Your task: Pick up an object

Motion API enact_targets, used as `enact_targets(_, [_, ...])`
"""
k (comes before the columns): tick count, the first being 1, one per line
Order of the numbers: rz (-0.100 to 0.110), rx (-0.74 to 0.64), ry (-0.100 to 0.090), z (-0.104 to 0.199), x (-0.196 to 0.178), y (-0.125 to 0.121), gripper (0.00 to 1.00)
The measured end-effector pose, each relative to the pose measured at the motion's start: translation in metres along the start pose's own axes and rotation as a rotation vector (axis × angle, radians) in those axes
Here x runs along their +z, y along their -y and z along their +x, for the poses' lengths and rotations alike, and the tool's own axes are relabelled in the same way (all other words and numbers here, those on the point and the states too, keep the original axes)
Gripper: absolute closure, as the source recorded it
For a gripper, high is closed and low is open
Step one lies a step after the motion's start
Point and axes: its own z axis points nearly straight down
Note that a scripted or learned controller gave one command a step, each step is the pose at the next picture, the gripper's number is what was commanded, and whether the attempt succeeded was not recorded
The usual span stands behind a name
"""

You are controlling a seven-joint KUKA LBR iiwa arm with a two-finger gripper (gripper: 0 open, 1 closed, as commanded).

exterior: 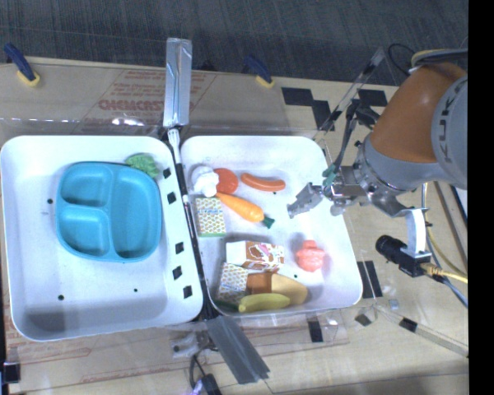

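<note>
My gripper (319, 203) hangs over the right side of the right bin (339, 257), open, with nothing between its fingers. Just left of it lie an orange carrot (243, 208) and a sausage (263, 183). A pink toy (311, 256) sits below it on the bin floor. A red tomato (226, 179) and a white piece (204, 179) lie at the bin's upper left. A banana (263, 303) lies by the front wall next to several small cartons (253, 254).
The left bin (20, 303) holds a blue divided plate (111, 211) and a green broccoli piece (146, 165) at its upper right. A metal divider (178, 81) stands behind the seam between the bins. Cables and a black fitting (399, 253) lie right of the bins.
</note>
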Motion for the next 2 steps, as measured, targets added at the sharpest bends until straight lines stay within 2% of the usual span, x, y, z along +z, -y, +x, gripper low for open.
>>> enact_targets(1, [-0.002,-0.046,0.000,0.0306,0.1278,-0.0723,0.00])
enact_targets(2, [0.000,-0.050,-0.001,0.0311,0.1182,-0.0724,1.00])
